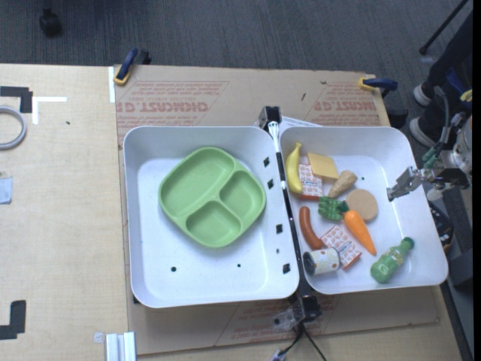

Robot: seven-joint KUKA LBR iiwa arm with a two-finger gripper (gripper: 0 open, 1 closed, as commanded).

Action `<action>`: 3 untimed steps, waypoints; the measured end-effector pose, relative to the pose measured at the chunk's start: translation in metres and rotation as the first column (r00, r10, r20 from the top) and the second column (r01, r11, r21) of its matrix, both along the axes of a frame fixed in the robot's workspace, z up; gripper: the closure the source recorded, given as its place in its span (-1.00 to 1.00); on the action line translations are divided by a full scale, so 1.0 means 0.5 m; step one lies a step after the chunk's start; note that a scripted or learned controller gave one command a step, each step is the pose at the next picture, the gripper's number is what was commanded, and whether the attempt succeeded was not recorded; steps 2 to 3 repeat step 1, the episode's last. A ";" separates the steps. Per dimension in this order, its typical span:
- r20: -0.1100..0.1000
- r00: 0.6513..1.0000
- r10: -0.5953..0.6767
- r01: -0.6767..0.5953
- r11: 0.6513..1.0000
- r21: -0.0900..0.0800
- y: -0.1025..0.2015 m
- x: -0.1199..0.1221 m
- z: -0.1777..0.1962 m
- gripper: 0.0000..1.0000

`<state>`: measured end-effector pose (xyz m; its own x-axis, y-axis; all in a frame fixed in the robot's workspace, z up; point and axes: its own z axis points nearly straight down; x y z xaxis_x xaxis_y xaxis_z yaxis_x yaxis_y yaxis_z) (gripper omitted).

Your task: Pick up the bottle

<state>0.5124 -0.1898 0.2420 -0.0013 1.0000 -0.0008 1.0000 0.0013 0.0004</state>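
Toward the front right corner of the right bin (421, 280) you find the green bottle (391, 260) lying on its side, cap pointing toward the right wall, just beside the carrot (360, 231). Your end effector (402, 184) hangs at the bin's right edge, well apart from the bottle; you cannot tell its opening. Your left bin (143, 277) holds a green divided plate (213, 196).

The arm (460, 138) is cut off beside the right bin (421, 201). The gripper (406, 180) there seems small and blurred.
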 end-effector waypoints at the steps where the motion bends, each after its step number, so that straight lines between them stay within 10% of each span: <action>1: 0.000 1.000 0.002 -0.002 1.000 -0.001 0.000 0.002 0.019 1.00; 3: 0.000 1.000 0.002 -0.002 1.000 -0.001 0.000 0.002 0.019 1.00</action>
